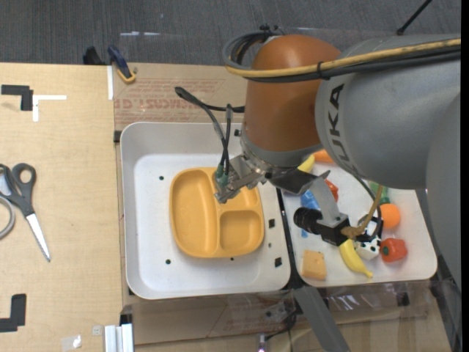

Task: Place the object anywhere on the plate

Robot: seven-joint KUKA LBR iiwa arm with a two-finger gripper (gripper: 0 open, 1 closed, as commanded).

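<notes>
My arm point(352, 101) covers the right bin point(410, 270); left bin point(139, 218) holds the yellow plate point(198, 218). My gripper point(229, 184) hangs over its top rim, grip state unclear, object unidentifiable. Risk: a release here lands off-plate.

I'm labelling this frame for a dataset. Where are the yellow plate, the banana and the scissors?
plate point(196, 222): camera view, floor of its large left compartment.
banana point(355, 259): camera view, middle of its curved body.
scissors point(28, 205): camera view, where the blades cross below the handles.
</notes>
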